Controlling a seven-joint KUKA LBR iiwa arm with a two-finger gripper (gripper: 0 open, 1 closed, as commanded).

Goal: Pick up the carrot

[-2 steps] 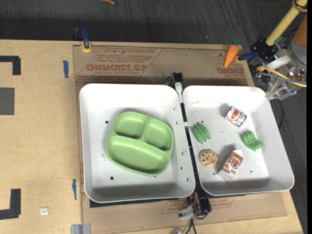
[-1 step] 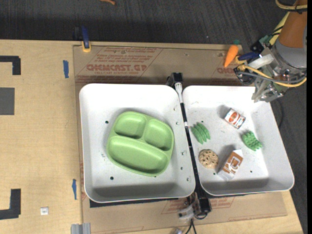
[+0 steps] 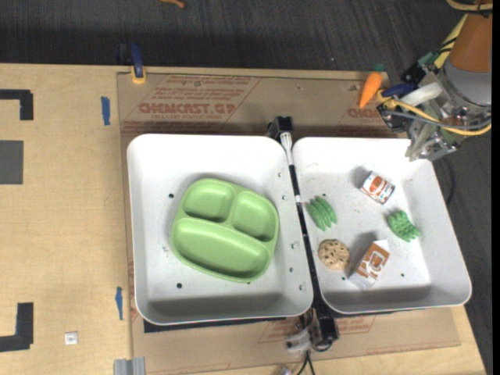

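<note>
Locate the carrot (image 3: 370, 89) at the upper right of the frame, lying on the cardboard just above the right bin (image 3: 449, 276), outside both bins. The gripper (image 3: 422, 143) hangs at the right edge, over that bin's upper right corner, near the carrot but apart from it. You cannot tell its state from this view. Note the green divided plate (image 3: 225, 227) in the left bin (image 3: 148, 209). The right bin holds a cookie (image 3: 333, 254), two green items and two small packets.
</note>
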